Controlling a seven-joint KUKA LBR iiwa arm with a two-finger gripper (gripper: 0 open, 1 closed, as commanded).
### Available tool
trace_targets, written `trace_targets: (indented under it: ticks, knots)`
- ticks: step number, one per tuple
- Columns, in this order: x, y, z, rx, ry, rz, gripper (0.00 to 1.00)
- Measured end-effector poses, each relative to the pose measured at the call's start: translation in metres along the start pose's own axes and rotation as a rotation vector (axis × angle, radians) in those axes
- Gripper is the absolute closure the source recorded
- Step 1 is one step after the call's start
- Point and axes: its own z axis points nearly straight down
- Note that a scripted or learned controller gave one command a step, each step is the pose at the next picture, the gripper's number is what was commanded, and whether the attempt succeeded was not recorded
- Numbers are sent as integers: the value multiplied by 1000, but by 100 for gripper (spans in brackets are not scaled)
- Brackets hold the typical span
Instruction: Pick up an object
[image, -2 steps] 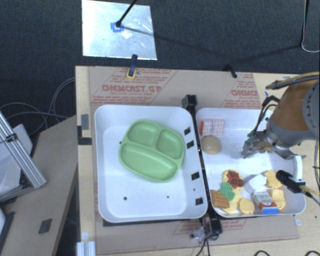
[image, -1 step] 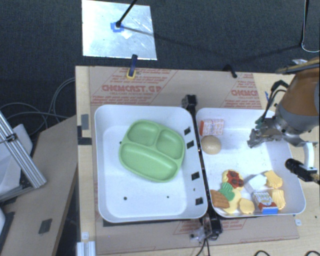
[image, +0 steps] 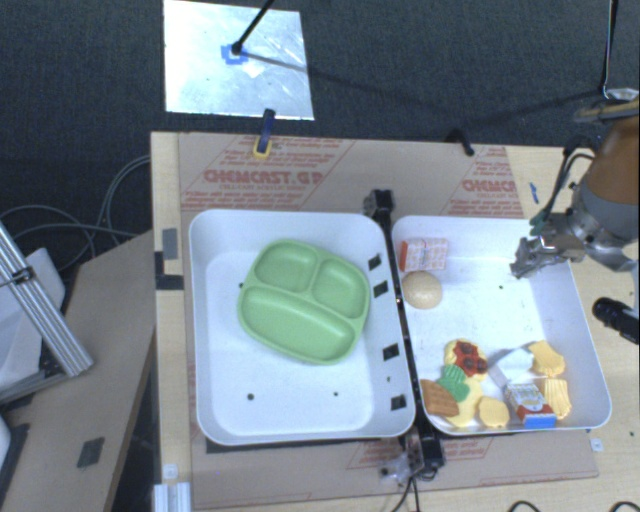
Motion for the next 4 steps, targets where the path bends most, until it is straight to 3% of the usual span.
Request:
trace_targets:
  ticks: [3, 4]
  knots:
    - [162, 31, -20, 4, 4, -5, 100]
    - [201, 57, -1, 6, 3, -3, 100]
